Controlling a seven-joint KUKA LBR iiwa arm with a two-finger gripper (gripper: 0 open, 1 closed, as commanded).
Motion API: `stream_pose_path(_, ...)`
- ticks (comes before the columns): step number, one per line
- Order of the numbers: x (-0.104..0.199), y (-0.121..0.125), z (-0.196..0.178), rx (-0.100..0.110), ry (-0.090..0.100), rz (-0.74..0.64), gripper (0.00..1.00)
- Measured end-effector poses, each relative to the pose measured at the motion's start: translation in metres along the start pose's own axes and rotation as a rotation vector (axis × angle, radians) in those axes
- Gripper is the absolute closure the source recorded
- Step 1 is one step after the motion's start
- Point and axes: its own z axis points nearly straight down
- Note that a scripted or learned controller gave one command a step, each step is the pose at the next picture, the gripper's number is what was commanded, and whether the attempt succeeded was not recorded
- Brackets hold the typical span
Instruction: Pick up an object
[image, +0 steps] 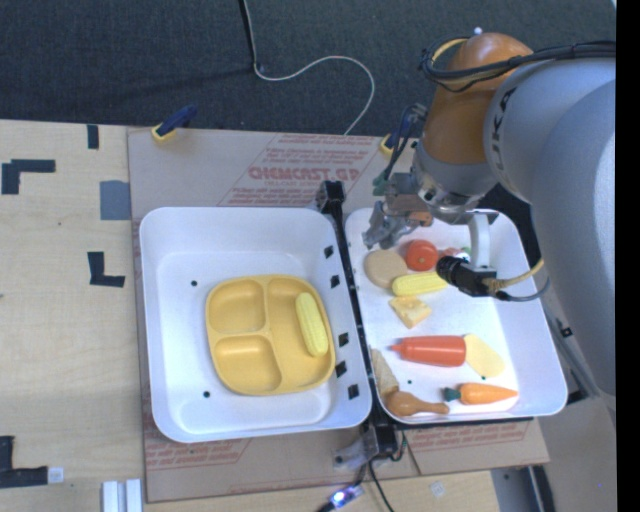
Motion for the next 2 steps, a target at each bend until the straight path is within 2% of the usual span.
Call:
stream_pose_path(1,0.043,0.028,0.008,0.001,0.0,0.0,1.0)
stream_pose_path(2,0.076,0.035,-0.006,0.001,0.0,0.001,1.0)
